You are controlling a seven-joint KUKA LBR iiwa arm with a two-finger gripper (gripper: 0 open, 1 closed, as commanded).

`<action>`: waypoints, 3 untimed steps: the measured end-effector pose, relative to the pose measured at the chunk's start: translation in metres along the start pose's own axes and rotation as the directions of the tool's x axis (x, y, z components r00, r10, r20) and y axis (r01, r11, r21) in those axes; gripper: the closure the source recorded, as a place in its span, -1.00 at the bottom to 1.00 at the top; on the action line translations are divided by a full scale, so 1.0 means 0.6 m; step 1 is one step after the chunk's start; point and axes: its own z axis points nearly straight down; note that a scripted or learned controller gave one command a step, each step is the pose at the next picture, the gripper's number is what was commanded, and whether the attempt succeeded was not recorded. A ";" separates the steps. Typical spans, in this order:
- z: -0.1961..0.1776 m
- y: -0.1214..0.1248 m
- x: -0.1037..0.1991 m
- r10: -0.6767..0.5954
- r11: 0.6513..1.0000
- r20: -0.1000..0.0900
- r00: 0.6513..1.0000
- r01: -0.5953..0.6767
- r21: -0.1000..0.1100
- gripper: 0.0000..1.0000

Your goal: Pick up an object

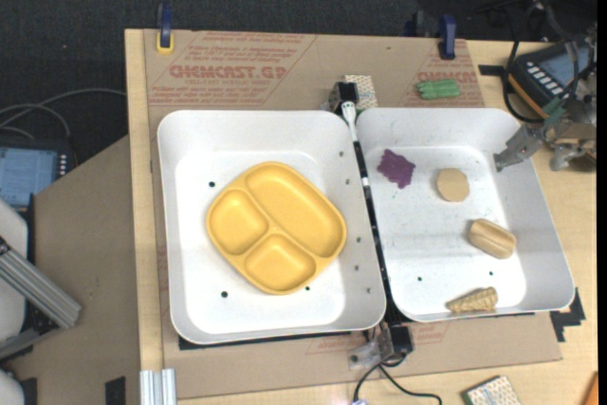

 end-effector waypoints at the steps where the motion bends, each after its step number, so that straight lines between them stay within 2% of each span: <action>1: 0.260 -0.003 -0.079 0.004 1.000 -0.003 1.000 -0.004 0.012 -1.00; 2: 0.332 0.052 0.040 -0.007 1.000 -0.006 1.000 0.007 0.005 -1.00; 3: 0.326 0.136 0.091 -0.005 1.000 0.000 1.000 0.005 -0.004 -1.00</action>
